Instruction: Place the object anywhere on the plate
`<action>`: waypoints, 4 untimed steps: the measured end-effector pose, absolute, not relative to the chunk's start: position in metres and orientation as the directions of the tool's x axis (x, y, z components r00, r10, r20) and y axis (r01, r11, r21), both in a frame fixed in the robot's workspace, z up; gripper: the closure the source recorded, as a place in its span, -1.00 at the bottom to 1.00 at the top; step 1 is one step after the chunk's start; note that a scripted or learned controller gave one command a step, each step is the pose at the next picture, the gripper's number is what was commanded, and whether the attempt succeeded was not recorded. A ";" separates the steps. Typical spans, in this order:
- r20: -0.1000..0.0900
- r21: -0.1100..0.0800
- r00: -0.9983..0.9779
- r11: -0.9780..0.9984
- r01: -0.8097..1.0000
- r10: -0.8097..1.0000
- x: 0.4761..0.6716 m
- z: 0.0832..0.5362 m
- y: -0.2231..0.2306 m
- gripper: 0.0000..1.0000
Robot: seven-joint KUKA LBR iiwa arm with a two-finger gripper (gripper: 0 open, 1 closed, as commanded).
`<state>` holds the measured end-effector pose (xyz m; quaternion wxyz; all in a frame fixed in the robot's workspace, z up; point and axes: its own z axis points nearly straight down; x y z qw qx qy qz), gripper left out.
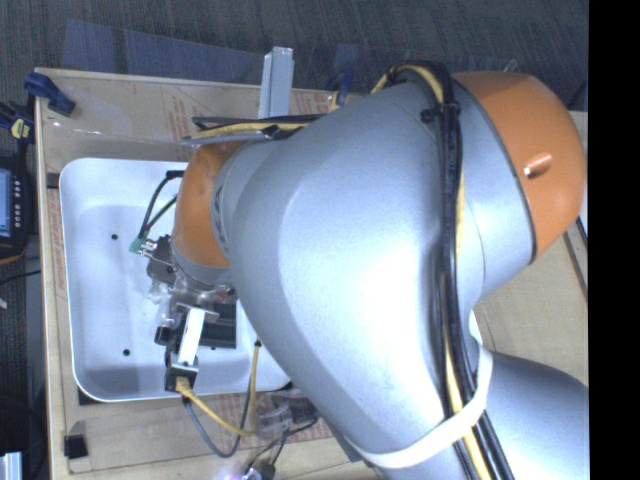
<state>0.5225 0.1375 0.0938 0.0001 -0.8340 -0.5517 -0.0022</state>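
My gripper (162,280) reaches down into the left white bin (90,268), over its middle and toward the near side. The grey arm with its orange band (200,208) comes in from the right and covers most of the view, including the right part of this bin. The bare bin floor to the left of the gripper carries just two small dark specks (113,236).
A wooden bench frame (45,268) surrounds the bin. A blue clamp (50,93) sits at the far left corner, and a black device (15,203) is at the left edge. A grey metal post (278,78) stands behind the bin.
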 end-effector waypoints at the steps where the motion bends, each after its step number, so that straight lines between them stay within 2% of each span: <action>1: 0.001 0.001 0.392 -0.392 0.920 0.920 0.522 0.093 0.136 -1.00; 2: 0.004 0.002 0.789 -0.789 0.614 0.614 0.520 0.093 0.167 -1.00; 3: -0.002 -0.007 0.784 -0.784 0.621 0.621 0.518 0.101 0.169 1.00; 4: 0.000 -0.004 0.591 -0.591 0.807 0.807 0.503 0.240 0.116 1.00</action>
